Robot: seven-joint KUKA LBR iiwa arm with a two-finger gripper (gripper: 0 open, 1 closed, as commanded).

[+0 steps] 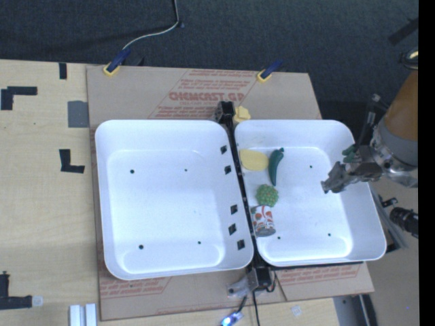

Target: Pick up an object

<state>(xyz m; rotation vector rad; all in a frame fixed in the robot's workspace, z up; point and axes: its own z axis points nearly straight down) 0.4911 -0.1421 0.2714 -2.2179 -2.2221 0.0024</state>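
Four small objects lie along the left side of the right bin: a yellow block, a dark green pepper-shaped piece, a light green bumpy ball and a small can with a red and white label. My gripper hangs over the right part of the same bin, near its right wall, well to the right of the objects. I see nothing between its dark fingers.
The left bin sits beside the right one, joined by a black clip divider. Both rest on a cardboard sheet held by yellow and blue clamps. A cable runs across the dark floor behind.
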